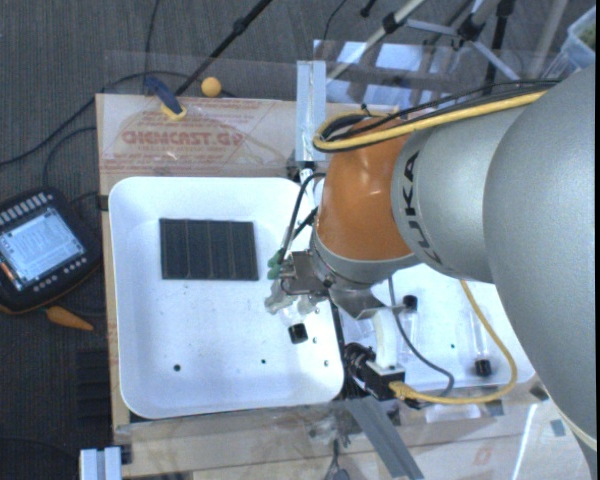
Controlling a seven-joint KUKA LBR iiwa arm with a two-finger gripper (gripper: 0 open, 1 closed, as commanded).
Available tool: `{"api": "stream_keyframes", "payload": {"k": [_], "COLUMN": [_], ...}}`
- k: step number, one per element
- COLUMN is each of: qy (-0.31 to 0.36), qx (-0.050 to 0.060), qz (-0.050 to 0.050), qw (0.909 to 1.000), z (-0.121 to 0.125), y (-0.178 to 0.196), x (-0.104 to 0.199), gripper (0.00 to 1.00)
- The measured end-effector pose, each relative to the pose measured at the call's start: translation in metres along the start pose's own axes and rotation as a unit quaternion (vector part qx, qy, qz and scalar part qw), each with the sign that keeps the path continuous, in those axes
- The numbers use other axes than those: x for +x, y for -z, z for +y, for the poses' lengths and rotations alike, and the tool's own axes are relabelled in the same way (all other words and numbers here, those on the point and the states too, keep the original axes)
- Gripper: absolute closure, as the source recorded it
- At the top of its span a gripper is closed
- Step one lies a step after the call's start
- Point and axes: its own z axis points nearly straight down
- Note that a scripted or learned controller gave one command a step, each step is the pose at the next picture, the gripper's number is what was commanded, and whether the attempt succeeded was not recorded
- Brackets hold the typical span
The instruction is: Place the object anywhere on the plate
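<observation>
A dark, ribbed rectangular plate (208,250) lies flat in the upper left part of the left white bin (145,368). My gripper (288,303) hangs over the right side of that bin, a little right of and below the plate's right edge. A small black piece (298,333) shows just below the gripper, over the bin floor; whether it is held or lying there is unclear. The grey arm with its orange band (365,208) covers much of the right bin.
The right bin (450,340) shows below the arm, with small dark items (483,367) and cables in it. A wooden board (190,138) lies behind the left bin. A handheld control pad (35,248) sits on the floor at far left.
</observation>
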Motion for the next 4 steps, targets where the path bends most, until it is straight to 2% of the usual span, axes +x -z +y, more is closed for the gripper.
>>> {"api": "stream_keyframes", "payload": {"k": [1, 2, 3, 4], "qy": [0.149, 0.262, 0.262, 0.261], "qx": [-0.001, -0.001, -0.001, 0.001], "qz": [0.000, 0.000, 0.000, 0.000], "qw": [0.9888, 0.9651, 0.9651, 0.9652], "z": [0.009, 0.008, 0.008, 0.008], "y": [-0.001, -0.005, -0.005, 0.003], "x": [0.079, 0.122, 0.122, 0.122], "gripper": [1.00, 1.00, 0.00, 1.00]}}
